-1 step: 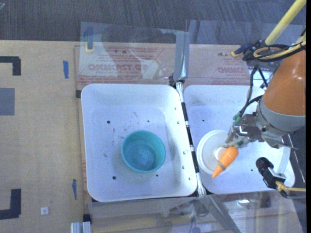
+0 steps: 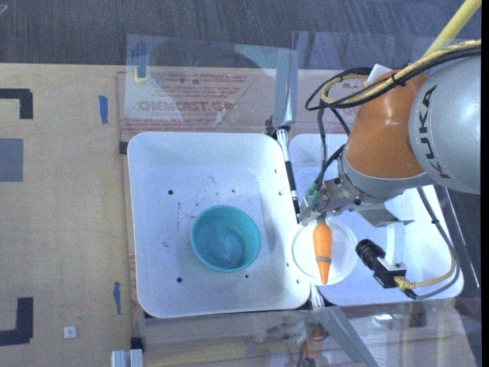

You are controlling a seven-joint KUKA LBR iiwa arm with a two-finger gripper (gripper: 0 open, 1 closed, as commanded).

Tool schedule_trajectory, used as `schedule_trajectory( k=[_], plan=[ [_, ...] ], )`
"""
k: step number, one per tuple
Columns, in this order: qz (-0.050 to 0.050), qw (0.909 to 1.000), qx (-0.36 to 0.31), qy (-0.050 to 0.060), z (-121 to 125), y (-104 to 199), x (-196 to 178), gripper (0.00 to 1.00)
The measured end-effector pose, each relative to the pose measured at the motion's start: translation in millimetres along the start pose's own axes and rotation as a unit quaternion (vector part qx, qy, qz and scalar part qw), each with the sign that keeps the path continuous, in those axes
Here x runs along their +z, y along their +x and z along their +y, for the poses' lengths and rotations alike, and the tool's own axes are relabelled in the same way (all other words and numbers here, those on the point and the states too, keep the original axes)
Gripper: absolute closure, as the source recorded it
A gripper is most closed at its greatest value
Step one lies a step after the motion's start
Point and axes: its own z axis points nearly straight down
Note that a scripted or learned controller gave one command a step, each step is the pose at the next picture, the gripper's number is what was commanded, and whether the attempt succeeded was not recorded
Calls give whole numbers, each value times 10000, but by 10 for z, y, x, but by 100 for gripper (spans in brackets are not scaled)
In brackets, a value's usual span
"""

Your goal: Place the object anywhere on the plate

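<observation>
An orange carrot (image 2: 323, 252) is over the small white plate (image 2: 302, 252), which sits at the near left corner of the right bin (image 2: 435, 277). The carrot's thick end points up toward the gripper (image 2: 324, 209), and its tip reaches the plate's near edge. The gripper is right above that thick end, under the orange wrist band. I cannot make out whether the carrot rests on the plate or hangs just over it.
A teal bowl (image 2: 225, 238) stands in the middle of the left bin (image 2: 160, 167). The wall between the two bins runs just left of the plate. The arm covers much of the right bin's far half.
</observation>
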Motion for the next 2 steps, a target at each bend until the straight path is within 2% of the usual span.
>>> schedule_trajectory(
  k=[1, 2],
  plan=[
    [31, 9990, -432, 55, 506, 477, 181, 100],
    [31, 9990, -434, 55, 506, 479, 180, 0]
  ],
)
